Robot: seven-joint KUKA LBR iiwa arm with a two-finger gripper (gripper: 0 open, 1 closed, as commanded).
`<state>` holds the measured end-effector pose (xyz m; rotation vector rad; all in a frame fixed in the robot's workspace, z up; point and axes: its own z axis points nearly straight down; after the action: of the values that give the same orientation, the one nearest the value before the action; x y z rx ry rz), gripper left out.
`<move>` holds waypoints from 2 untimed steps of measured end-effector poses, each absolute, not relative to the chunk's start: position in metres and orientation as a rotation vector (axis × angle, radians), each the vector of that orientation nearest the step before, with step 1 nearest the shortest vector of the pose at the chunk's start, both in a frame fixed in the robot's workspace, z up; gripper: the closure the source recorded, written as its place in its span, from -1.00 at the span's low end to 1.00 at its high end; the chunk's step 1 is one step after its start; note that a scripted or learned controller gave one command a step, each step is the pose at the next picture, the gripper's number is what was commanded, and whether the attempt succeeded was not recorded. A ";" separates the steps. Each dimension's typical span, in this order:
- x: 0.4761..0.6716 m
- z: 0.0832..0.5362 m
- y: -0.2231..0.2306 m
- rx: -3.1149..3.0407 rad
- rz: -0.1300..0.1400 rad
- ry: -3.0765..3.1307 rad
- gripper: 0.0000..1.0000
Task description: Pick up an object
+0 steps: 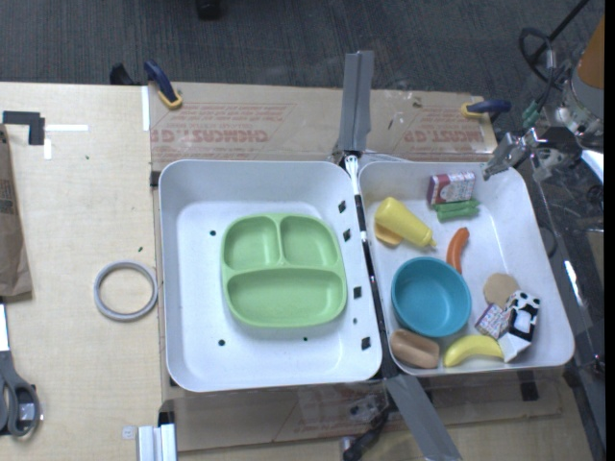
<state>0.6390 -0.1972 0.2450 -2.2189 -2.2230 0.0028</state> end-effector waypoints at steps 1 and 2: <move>0.659 0.140 -0.189 -2.118 0.003 -2.320 -1.00; 0.649 0.092 -0.184 -2.182 0.003 -2.261 -1.00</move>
<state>0.6494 -0.1839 0.0921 -2.1822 -2.2609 0.0025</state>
